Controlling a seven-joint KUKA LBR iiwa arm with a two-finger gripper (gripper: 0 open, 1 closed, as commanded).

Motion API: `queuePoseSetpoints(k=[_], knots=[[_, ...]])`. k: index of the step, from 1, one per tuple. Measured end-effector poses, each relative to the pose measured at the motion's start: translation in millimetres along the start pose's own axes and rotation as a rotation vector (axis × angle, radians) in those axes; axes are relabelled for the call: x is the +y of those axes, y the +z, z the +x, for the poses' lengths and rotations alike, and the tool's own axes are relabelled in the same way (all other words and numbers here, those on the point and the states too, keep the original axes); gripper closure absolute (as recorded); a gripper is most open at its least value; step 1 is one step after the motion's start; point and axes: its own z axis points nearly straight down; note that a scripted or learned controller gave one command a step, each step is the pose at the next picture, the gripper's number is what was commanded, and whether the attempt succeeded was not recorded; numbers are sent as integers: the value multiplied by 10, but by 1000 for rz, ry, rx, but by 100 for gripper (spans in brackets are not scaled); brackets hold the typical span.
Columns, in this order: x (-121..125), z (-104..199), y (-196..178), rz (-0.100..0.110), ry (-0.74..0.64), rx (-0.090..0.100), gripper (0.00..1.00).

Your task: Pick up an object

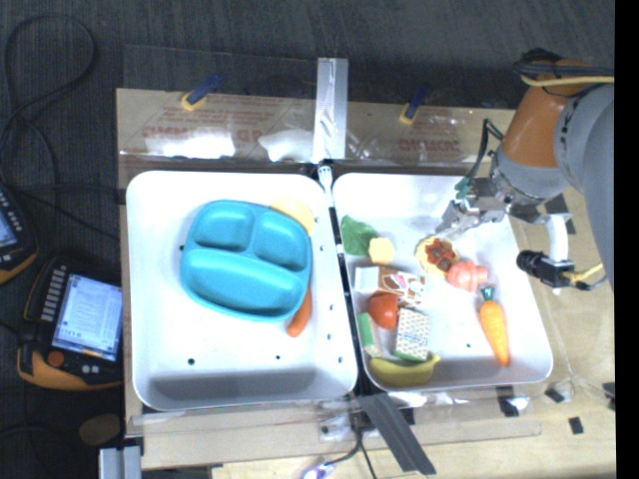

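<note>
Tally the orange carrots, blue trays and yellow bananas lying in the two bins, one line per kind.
Carrots: 2, carrot in the right bin, carrot in the left bin
Blue tray: 1
Banana: 1
Total: 4

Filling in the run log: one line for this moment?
gripper: over right bin, above pizza slice | holding: nothing seen | blue tray: left bin

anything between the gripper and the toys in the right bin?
Nothing visible. The gripper hangs over the right bin, just up and right of a small round red-and-yellow toy, with bare bin floor between them. The carrot and pink toy lie further down, off that line.
</note>
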Motion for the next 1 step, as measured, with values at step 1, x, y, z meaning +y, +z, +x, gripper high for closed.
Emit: queuePoseSetpoints(k=[1], knots=[[4, 3, -5, -1, -1, 0, 0]])
